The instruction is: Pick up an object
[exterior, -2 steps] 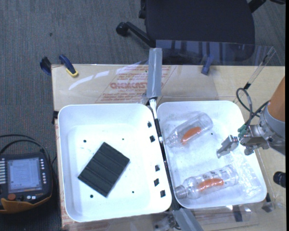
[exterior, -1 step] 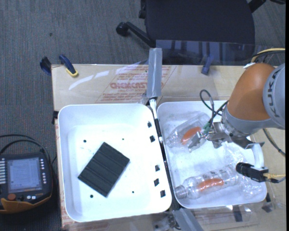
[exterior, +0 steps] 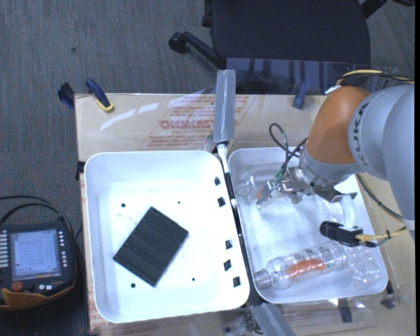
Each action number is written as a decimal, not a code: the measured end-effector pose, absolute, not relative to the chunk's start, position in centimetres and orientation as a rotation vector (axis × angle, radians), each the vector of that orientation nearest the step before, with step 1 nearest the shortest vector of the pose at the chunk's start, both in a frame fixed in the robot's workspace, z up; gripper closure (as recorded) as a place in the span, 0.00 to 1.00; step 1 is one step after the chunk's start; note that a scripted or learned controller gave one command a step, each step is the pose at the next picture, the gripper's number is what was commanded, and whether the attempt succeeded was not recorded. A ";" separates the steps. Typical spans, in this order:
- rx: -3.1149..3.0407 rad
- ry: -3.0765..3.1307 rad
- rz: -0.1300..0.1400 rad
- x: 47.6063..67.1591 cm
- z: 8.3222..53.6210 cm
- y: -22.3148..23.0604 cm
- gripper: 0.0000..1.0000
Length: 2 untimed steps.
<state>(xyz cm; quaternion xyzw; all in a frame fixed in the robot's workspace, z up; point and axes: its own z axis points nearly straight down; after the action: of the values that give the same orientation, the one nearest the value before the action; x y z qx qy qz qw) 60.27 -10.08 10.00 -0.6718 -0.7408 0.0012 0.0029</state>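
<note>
I count two white bins [exterior: 98,187], one black ridged pad [exterior: 152,246], two clear plastic bottles [exterior: 304,267].

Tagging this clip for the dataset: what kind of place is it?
Likely a robotics lab with a bin-picking test cell: two white bins on a clamped bench, a KUKA teach pendant on carpet, an office chair behind.

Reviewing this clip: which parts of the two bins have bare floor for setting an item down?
Left bin: bare floor all around the black ribbed pad, widest along its far side. Right bin: crowded, with the gripper at the far end and a clear plastic bottle along the near wall; a narrow bare strip lies between them.
</note>
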 end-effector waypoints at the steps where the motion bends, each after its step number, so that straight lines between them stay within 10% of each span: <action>1: -2.368 -2.059 0.006 62.9 18.5 -5.5 0.00; 2: -2.371 -2.085 -0.027 64.6 13.5 -7.1 0.00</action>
<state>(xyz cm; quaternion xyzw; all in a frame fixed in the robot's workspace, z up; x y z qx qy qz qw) 64.63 -7.10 13.47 -0.7509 -0.6603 -0.0086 -0.0082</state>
